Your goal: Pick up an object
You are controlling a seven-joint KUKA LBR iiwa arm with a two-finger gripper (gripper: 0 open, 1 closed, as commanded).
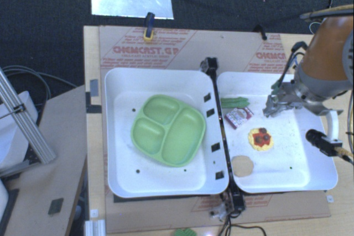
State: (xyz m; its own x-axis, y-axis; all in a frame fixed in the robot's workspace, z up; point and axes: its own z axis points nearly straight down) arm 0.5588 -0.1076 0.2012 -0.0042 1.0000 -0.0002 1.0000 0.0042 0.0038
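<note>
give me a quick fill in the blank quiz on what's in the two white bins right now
1. The green divided plastic plate lies in the ____ bin as the camera sees it.
2. The plate has ____ compartments.
3. The round tan cookie-like disc lies nearer the camera than the yellow toy pizza with red toppings, in the ____ bin.
4. The gripper hangs over the ____ bin.

Missing words: left; three; right; right

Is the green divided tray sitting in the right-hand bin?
No, the green divided tray lies in the left bin, alone on its floor.
</note>
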